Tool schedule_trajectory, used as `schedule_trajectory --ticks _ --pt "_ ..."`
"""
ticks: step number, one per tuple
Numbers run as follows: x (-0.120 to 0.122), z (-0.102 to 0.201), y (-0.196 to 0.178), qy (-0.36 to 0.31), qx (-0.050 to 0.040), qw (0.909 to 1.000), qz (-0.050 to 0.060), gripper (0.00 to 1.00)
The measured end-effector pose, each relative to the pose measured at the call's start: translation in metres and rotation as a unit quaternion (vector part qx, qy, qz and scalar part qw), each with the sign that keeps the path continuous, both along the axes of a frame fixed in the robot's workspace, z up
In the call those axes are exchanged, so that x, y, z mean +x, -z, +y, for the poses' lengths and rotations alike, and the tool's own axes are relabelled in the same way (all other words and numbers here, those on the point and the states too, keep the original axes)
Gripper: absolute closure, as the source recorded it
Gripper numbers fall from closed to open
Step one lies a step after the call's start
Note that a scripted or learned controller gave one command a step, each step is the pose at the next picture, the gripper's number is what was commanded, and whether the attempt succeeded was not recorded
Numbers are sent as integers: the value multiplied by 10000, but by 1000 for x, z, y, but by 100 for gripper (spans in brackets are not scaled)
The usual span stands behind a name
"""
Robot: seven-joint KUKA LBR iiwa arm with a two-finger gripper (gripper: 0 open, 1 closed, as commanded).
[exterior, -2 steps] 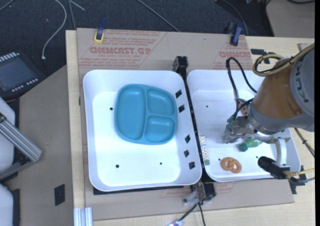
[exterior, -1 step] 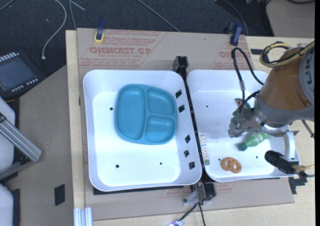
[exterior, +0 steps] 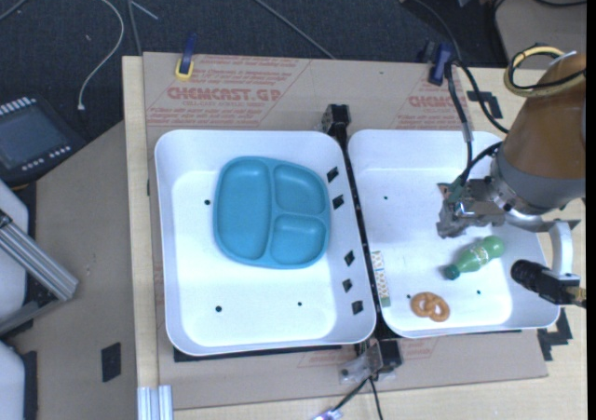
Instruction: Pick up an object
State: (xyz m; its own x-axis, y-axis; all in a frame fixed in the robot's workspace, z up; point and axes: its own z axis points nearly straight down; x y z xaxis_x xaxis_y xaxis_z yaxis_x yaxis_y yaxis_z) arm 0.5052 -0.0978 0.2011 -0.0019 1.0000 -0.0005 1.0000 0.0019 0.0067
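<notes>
In the right bin (exterior: 400, 176) a green bottle (exterior: 473, 257) lies on its side near the right wall, its cap pointing left and down. A small brown pretzel (exterior: 430, 305) rests near that bin's front edge. My gripper (exterior: 453, 224) hangs just above and left of the bottle, close to its upper end, with nothing visible between its fingers. The left bin (exterior: 186, 297) holds a blue divided plate (exterior: 272, 211).
A black divider with clips (exterior: 343, 213) runs between the two bins. The grey and orange arm (exterior: 549, 143) covers the right bin's far right corner. Cables trail over the bench's back edge, and a black fixture (exterior: 545, 280) sits at the right bin's right rim.
</notes>
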Motion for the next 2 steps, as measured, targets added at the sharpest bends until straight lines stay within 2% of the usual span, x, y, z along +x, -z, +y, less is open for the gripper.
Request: schedule_trajectory --ticks 1,2 --pt "1 0 -5 5 3 10000 24 100" --pt "35 46 -3 -22 12 10000 21 100"
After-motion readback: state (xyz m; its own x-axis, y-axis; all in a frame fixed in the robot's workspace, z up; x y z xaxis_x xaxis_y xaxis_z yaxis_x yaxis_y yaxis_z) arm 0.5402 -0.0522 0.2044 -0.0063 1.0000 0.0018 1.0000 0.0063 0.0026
